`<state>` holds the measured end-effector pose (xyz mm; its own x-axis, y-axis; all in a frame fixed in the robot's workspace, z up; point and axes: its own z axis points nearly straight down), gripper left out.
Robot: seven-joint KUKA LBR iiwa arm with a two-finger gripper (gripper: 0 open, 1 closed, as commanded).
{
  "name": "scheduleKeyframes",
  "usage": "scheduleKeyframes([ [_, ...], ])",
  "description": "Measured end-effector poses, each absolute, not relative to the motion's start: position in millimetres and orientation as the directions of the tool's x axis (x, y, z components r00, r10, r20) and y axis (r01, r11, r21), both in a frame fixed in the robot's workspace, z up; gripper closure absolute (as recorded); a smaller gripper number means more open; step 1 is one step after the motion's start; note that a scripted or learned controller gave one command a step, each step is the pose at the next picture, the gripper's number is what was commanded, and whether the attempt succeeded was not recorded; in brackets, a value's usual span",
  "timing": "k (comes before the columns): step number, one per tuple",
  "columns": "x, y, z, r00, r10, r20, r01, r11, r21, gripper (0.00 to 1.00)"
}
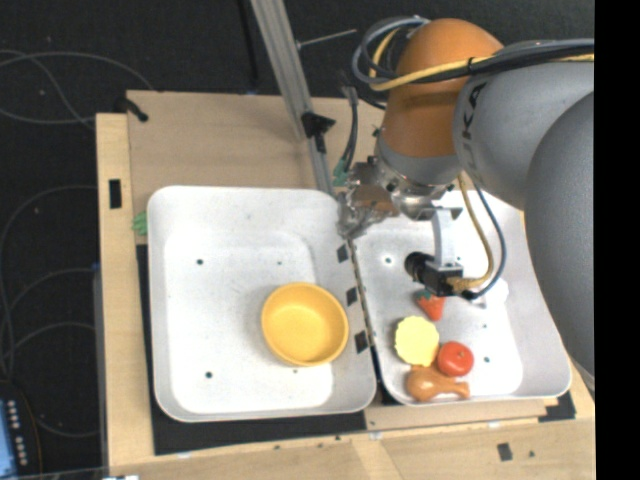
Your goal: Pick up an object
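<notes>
We cannot tell whether the gripper (352, 218) is released or clenched. It hangs over the far end of the ridge where the two bins meet, and nothing shows in its grasp.

Any object would do, and most lie in the near part of the right bin (512, 340): a yellow disc (416, 340), a red ball (456, 358) touching it on the right, and a brown drumstick shape (434, 384) just nearer, against the bin's near wall. A small orange-red piece (431, 307) lies just beyond the disc. The left bin (200, 208) holds a yellow bowl (304, 323) near its right wall.

We judge all of these to be light, stiff toy pieces, smooth and probably slippery, not fragile. The red ball may roll out of a pinch unless taken across its middle. The drumstick shape offers a narrow right end, but the wall crowds it. The bowl stands apart from everything, so we would take it by its rim, one side inside and one outside. The worktop (200, 138) beyond the bins plays no part.
</notes>
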<state>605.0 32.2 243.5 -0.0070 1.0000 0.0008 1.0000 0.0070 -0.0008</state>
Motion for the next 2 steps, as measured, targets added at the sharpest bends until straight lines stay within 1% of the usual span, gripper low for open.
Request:
scheduleKeyframes([
  [1,590.0,84.4,235.0,-0.007,1.0,0.001,1.0,0.007,-0.001,1.0],
  [2,590.6,82.2,235.2,-0.003,1.0,0.001,1.0,0.003,0.0,0.0],
])
